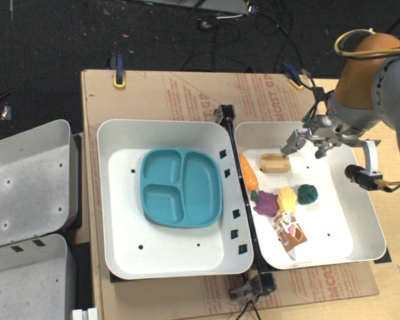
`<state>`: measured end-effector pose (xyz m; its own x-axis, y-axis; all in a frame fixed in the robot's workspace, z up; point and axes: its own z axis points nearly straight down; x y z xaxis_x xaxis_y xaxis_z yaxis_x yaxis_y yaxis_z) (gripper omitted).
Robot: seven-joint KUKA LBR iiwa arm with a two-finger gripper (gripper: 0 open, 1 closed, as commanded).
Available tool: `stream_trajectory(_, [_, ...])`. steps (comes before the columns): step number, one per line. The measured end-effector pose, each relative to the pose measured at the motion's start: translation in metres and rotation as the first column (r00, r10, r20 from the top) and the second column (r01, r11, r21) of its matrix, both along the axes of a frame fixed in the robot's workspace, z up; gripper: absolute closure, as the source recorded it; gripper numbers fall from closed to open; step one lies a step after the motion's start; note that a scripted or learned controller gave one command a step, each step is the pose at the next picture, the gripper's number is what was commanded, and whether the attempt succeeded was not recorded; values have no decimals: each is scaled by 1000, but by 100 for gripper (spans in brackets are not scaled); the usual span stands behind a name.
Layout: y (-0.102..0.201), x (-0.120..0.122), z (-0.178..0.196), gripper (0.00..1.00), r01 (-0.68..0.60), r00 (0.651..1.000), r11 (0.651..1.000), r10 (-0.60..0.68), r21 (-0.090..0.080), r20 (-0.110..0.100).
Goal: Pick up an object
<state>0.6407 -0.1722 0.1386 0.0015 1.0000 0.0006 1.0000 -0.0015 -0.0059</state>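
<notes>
Right white bin (360, 245): tan block (275, 164) just left of spread, empty fingers (307, 145).

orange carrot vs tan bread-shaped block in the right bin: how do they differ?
The orange carrot is slim and tapered and lies lengthwise against the bin's left wall. The tan bread-shaped block is stubby and rounded, lies crosswise nearer mid-bin, just below the gripper. Both rest flat in the right white bin.
</notes>
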Motion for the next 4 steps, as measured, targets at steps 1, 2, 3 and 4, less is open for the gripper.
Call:
stream_trajectory(1, [0,0,-48,0,0,1000,1000,0,-1,5])
stream_trajectory(2, [1,3,-33,100,-2,1000,1000,2,-2,13])
stream_trajectory(3, [-1,1,31,100,-1,1000,1000,1,-3,13])
stream_trajectory(4, [-5,7,94,100,-4,1000,1000,4,-4,14])
